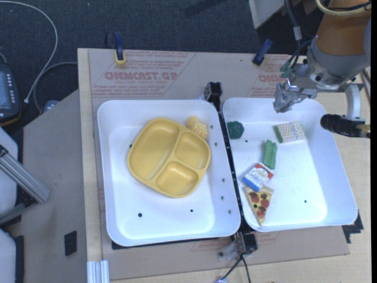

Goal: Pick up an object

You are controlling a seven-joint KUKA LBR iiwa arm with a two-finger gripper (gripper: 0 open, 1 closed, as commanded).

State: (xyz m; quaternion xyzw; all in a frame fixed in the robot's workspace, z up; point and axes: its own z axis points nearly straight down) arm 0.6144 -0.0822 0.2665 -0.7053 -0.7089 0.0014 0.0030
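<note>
While the arm (341, 34) hangs above, toys crowd the right bin (306, 181).

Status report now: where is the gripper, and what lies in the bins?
Gripper above right bin's far edge, nothing seen between fingers. Sponge, green toy, carton, pizza slice below it. Nothing in the way.
</note>
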